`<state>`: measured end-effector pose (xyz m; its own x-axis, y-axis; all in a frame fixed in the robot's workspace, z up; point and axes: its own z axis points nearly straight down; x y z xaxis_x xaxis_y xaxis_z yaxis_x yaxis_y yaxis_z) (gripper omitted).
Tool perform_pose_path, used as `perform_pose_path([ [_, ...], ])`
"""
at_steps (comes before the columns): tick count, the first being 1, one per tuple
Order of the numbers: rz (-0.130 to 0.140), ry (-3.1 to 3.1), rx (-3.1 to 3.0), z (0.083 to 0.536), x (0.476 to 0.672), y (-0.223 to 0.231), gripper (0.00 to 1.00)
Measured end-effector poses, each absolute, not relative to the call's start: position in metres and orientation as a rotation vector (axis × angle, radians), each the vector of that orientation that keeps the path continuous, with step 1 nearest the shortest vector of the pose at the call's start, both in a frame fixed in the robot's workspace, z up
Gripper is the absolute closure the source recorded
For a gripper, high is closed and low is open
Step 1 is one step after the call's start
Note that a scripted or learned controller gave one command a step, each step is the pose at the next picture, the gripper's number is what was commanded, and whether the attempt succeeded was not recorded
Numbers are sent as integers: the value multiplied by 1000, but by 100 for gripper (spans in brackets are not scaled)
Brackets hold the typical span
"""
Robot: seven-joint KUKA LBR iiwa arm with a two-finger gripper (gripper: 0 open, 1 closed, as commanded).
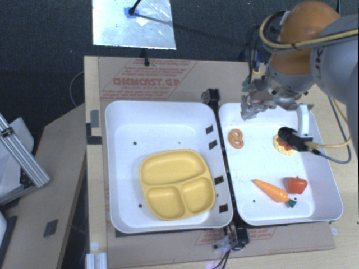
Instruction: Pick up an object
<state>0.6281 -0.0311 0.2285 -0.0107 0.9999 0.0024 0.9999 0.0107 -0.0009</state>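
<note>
Twisted pretzel (236, 138), tapered glossy carrot (271, 190)

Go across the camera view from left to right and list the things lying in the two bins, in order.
Yellow divided tray in the left bin → pretzel in the right bin → carrot → red pepper. The small yellow and red piece near the black part overlaps the carrot and pepper in order, so it is left out.

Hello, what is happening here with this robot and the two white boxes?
A grey robot arm reaches from the right over the right bin. Its hand hangs near the bin's back edge, above a pretzel, with nothing seen between the fingers. A carrot, a red pepper and a yellow item lie there too. The left bin holds a yellow divided tray.
</note>
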Motion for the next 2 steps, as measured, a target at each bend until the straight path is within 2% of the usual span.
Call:
perform_pose_path([
  [1,-2,-2232,-2208,218,619,25,100],
  [2,-5,-2233,-2209,229,617,75,100],
])
